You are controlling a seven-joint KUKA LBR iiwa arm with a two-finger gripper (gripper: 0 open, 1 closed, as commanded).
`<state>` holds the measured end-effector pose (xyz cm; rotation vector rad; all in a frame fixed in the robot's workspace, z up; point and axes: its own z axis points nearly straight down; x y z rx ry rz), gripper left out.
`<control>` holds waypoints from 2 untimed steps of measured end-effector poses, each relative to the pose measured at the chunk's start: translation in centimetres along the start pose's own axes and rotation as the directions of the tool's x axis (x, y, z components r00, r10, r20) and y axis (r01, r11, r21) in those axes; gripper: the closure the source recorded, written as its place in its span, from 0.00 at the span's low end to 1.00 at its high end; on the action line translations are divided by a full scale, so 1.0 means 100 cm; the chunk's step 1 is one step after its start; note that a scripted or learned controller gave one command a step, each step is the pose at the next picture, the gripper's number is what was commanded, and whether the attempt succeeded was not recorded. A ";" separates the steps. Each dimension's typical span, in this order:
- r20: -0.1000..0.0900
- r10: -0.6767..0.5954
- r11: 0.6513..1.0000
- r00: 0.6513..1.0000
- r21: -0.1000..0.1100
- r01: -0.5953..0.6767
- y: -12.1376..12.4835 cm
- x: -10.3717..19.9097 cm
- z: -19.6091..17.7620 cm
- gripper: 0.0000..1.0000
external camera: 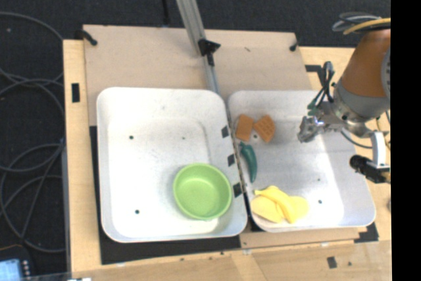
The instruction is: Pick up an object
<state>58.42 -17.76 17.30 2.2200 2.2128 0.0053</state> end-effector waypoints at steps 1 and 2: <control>0.000 -0.006 1.000 1.000 0.000 0.006 0.002 -0.002 -0.050 1.00; -0.004 -0.011 1.000 1.000 0.003 0.011 0.013 0.053 -0.064 1.00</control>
